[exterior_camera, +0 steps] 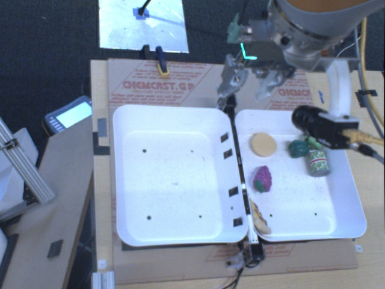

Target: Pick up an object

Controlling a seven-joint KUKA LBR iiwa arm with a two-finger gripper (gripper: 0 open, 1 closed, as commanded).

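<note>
A dark carpeted floor surrounds a tabletop [373, 179] covered with printed cardboard, on which two shallow white bins sit side by side. The tool [249, 84] hangs above the far rim where the two bins meet, its two fingers spread apart with nothing between them. All the candidate objects lie in the right bin [337, 221], nearer the camera than the tool and off to its right side in the picture. Closest is a round tan disc [263, 144], lying flat a little forward of the tool and just right of the divider. Beyond it, further forward, rests a purple grape cluster [262, 179], and at the bin's near edge by the divider lies a pale yellowish piece [260, 219], partly tucked under the rim. Farther right sit a teal lump [297, 148] and a small tilted can [317, 162], close to each other and beside a black camera-like fixture [319, 127]. The left bin [174, 179] holds nothing to grasp. The likely next move is a descent toward the disc, which has no long axis, so finger orientation matters little; its flatness may make it hard to pinch.
</note>
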